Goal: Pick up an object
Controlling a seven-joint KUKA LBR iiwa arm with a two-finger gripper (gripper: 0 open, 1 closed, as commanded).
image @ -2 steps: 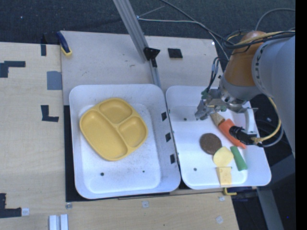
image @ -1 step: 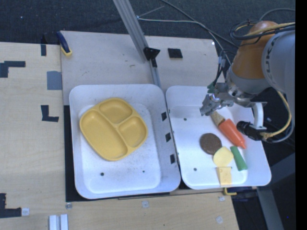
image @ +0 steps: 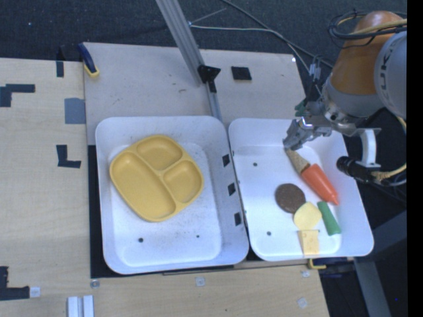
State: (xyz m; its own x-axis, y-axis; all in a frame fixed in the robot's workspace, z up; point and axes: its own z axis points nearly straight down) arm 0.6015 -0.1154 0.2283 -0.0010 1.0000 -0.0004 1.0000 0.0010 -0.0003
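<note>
- White plastic bins sit side by side on your bench: the left bin (image: 125,243) carries a yellow divided plate (image: 156,176), and the right bin (image: 261,183) carries the small items you could go for.
- Your candidates lie together in the right half of that bin: a carrot (image: 314,176) with a tan tip pointing up and left, a brown round disc (image: 289,197) just left of it, a pale yellow piece (image: 307,216) below the disc, a green stick (image: 328,218) beside that, and a yellow block (image: 308,241) lowest of all.
- You have the gripper (image: 295,139) low over the upper part of the right bin, right at the tan tip of the carrot.
- Whether it is parted or clenched you cannot tell from this slant; nothing shows between its tips.
- Judge the pick as not yet done: every item looks to be lying flat on the bin floor.
- What is left, by that reading, is to close on something, most likely the carrot's tip, and lift it clear.
- Watch that narrow tip; it may slip out when squeezed.
</note>
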